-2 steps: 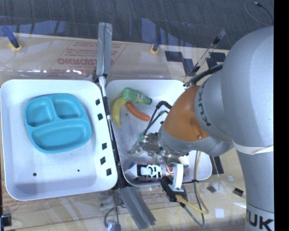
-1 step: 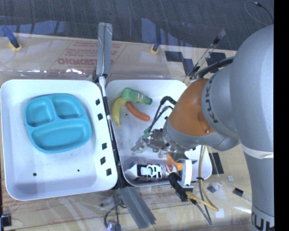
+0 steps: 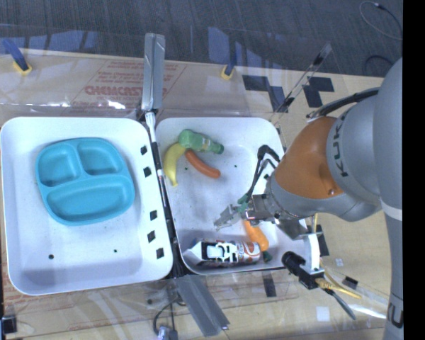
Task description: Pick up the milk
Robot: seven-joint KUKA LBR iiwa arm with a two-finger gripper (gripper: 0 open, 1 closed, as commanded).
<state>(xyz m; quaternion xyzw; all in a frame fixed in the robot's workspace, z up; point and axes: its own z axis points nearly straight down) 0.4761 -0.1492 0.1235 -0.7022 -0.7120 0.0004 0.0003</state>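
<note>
The milk, a small white carton with black print and an orange-red end (image 3: 230, 253), lies on its side along the near wall of the right white bin (image 3: 198, 197), just below my gripper (image 3: 234, 214) and a shade toward the arm's side of it. Its long axis runs left to right along that wall, roughly crosswise to the way my fingers point. I reach in from the right, the orange band above my wrist (image 3: 308, 165) hanging over the bin's right edge, and my gripper hovers over the bin floor above the carton without touching it. My fingers look spread apart, with nothing between them, though they are small and partly lost against my own wrist.

An orange carrot-like piece (image 3: 255, 236) sits between my hand and the carton's orange-red end, close enough that I judge it could get nudged or caught as I go down. Farther off, on the far side of my hand, lie a yellow banana (image 3: 171, 163), a green bottle-shaped toy (image 3: 198, 142) and an orange-red sausage (image 3: 202, 164), well clear of the work. A blue divided plate (image 3: 85, 179) rests in the left white bin (image 3: 18, 204).

The coming move, as I judge it, is short: shift toward the near wall, then descend with my fingers straddling the carton's narrow width. The wall right beside it leaves little room for the outer finger.
</note>
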